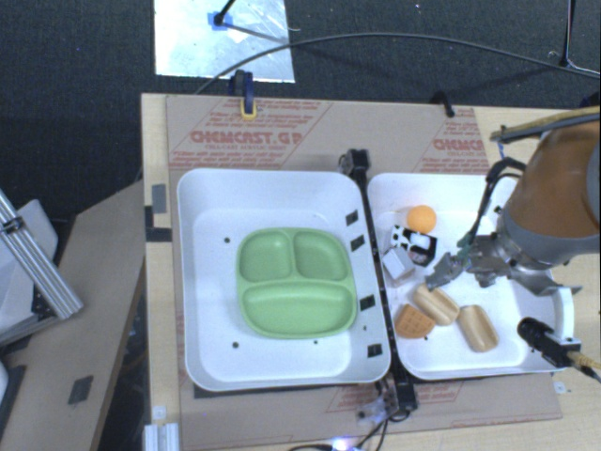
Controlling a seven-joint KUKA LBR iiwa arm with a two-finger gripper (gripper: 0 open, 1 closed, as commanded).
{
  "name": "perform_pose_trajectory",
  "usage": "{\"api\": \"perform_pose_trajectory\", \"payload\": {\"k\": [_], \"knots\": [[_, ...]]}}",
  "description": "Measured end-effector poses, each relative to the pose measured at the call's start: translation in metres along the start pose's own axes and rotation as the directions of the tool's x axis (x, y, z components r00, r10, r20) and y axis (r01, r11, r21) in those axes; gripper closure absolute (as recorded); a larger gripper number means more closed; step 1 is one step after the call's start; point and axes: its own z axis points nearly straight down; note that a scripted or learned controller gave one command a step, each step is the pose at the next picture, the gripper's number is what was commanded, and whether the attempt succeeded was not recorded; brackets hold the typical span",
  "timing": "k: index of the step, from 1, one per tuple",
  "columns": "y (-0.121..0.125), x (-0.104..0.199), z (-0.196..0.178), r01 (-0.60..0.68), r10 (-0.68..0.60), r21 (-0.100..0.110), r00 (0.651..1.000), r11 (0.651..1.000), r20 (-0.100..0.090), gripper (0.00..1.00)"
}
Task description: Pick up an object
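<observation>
Bench: we saw a tan board (pixel 310 125) printed with red lettering, carrying two shallow white bins side by side, with dark carpet behind it.
Left bin: the white left bin (pixel 207 252) held a pale green three-compartment plastic plate (pixel 296 282) near its middle.
Right bin: the white right bin (pixel 451 191) held a small orange ball (pixel 422 218), a black-and-white toy figure (pixel 414 243) just below it, a grey block (pixel 396 265), a ridged brown cookie-shaped piece (pixel 412 322) and two tan bread-like rolls (pixel 437 304) and (pixel 477 328).
Arm: the grey arm with its orange band (pixel 563 181) reached over the right bin from the right.
Gripper: the gripper (pixel 449 269) hung just above the upper roll; we could not tell how its fingers stood.
Surroundings: a shiny foil sheet (pixel 223 24) lay on the carpet.
</observation>
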Motion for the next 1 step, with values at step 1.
{"api": "perform_pose_trajectory", "payload": {"k": [1], "knots": [[0.0030, 0.0001, -0.0061, 0.003, -0.002, -0.012, 1.000, 1.000, 0.002, 0.00]]}}
